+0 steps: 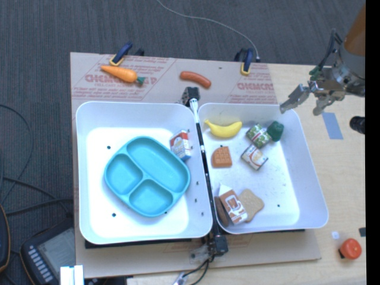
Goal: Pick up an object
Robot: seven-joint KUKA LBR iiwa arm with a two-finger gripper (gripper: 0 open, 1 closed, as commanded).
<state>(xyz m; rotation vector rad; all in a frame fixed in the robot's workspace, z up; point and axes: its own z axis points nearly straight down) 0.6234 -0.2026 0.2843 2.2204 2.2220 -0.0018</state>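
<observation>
My gripper [306, 104] hangs open beyond the far right corner of the right bin [309, 177], with nothing between its fingers. In that bin lie a yellow banana [224, 127], a brown waffle [221, 157], a green can [258, 135], a dark green broccoli [275, 130], a small carton [254, 157], a slice of toast [253, 201] and a brown packet [233, 208]. The left bin [89, 159] holds a blue divided plate [147, 175] and a small milk carton [181, 145].
A toy carrot [122, 74] and a sausage [195, 79] lie on the cardboard behind the bins. Clamps [246, 62] grip the board's far edge. An orange object [350, 249] sits on the bench at the near right. Blue tape [332, 125] marks the bench beside the right bin.
</observation>
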